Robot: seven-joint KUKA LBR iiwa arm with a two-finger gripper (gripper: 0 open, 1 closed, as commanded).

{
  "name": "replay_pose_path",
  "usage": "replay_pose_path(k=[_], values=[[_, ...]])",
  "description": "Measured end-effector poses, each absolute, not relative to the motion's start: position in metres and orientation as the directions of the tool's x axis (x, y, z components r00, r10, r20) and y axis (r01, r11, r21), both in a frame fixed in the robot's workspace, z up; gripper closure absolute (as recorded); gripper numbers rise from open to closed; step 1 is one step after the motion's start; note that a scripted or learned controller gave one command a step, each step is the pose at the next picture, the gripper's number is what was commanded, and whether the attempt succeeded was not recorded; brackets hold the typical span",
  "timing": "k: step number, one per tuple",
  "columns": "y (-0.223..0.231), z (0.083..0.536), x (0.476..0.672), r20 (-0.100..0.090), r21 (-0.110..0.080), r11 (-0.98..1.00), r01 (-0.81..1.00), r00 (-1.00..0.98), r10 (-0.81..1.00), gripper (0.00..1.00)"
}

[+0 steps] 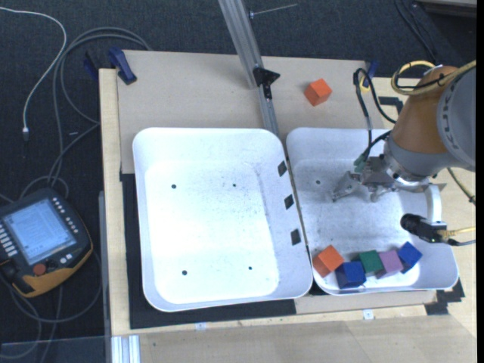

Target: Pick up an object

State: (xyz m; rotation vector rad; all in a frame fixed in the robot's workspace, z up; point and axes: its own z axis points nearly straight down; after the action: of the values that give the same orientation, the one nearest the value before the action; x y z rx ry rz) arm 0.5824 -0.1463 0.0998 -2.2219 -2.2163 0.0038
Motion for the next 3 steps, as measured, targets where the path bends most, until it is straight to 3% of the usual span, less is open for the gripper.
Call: replay_pose_path(k=[1,3], values=[[-0.145,0.111,0.585,0.001,0.001,0.001,1.000,-0.001,1.000,1.00],[-0.145,0.132,0.586,0.000,0.003,0.003,1.000,-0.003,1.000,1.00]])
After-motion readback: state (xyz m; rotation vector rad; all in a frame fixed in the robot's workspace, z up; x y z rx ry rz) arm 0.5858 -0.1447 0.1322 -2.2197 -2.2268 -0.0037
